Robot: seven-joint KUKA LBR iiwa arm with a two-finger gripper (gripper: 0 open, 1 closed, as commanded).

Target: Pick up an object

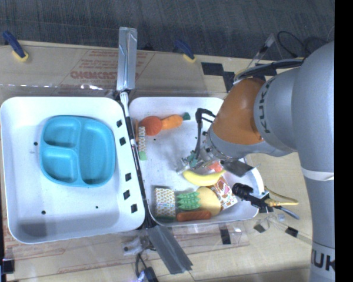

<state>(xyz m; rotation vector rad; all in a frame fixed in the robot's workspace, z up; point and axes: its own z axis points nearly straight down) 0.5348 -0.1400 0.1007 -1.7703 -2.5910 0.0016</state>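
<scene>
The right bin (165, 157) holds several toy foods. An orange carrot-like piece (160, 123) lies at its far left, and a yellow banana (202, 177) rests near the middle. A green toy corn (187, 201), a yellow round fruit (208, 199), a red sausage (193, 215) and a small patterned box (163, 200) crowd the front edge. My gripper (201, 157) hangs low over the bin's middle, just above the banana, under the orange wrist band. Its tips are lost among the objects.
A blue divided plate (77, 150) lies in the left bin (17, 175). A metal divider (126, 57) stands between the bins at the back. Blue clamps (15, 44) hold the bench's far edge. A small striped stick (142, 144) lies along the right bin's left wall.
</scene>
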